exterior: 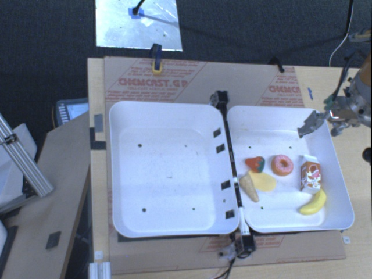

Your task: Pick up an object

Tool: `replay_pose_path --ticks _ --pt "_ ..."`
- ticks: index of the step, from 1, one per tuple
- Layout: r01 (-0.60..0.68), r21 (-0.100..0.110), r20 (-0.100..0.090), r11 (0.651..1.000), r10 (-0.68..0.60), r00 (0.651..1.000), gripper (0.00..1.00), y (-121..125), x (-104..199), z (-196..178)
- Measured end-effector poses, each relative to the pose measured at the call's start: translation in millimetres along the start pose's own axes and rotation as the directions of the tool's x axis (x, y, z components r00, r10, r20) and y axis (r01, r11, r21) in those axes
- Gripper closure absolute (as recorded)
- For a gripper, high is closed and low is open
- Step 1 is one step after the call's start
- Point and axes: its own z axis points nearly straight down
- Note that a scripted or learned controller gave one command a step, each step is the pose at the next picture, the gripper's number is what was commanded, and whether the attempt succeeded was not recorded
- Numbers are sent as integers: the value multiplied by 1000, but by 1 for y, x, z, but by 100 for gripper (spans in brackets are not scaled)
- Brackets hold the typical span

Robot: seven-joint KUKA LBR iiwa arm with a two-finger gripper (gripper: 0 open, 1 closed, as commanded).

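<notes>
Grey metal gripper (323, 122), 2 dark grey fingers; orange band on arm (366, 74); pale cable.

White bins (168, 118), yellow banana (313, 203), pink-iced donut (282, 165), red-and-white carton (310, 176), red strawberry (255, 164)

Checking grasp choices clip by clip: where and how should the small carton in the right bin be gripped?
Probably from above, closing across the narrow sides of the small carton. It seems to stand upright with its top exposed. The banana sits close at its lower end, so the fingers should close across the carton's left and right faces, where the right bin floor is bare.
</notes>
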Motion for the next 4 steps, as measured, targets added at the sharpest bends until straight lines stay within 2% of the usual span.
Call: replay_pose_path --ticks 1,4 --pt "6 0 -1 1000 -6 1000 0 101 22 61" --pt "2 -1 1 1000 -2 1000 0 100 19 58"
